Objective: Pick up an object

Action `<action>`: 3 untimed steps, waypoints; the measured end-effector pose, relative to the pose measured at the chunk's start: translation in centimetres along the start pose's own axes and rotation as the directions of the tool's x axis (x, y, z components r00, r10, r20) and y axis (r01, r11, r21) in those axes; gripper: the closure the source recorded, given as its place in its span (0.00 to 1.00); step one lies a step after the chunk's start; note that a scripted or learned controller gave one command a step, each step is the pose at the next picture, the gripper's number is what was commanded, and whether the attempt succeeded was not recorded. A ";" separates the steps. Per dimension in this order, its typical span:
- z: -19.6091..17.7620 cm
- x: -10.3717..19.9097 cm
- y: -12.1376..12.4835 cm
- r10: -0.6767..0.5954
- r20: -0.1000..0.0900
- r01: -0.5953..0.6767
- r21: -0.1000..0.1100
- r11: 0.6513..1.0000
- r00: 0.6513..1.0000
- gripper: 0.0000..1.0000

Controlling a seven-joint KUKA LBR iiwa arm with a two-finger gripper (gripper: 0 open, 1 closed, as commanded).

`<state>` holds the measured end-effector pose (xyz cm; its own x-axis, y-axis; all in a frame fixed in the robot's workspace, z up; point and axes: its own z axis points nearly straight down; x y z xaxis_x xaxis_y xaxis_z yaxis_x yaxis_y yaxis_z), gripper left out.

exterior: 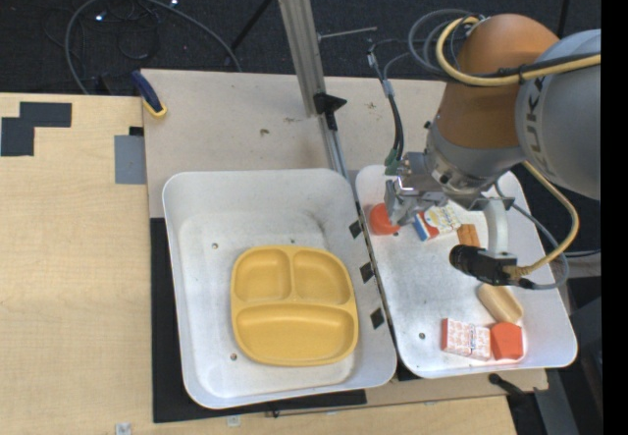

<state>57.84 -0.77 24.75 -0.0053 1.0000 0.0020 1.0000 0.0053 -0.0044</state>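
hand (pixel 396 205) low over orange-red object (pixel 381 220) in right bin (pixel 412 345); finger state impossible to tell

A yellow divided plate (pixel 293 305) sits in the white left bin (pixel 196 227); lower right, an orange block (pixel 506 341) and a red-and-white patterned packet (pixel 464 338).
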 end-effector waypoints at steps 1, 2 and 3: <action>1.6 5.5 -1.3 0.000 0.000 0.000 0.001 1.000 1.000 1.00; 1.0 10.3 -1.9 0.000 0.001 0.000 -0.002 1.000 1.000 1.00; 1.0 10.1 -1.9 0.003 0.002 -0.003 -0.002 1.000 1.000 0.00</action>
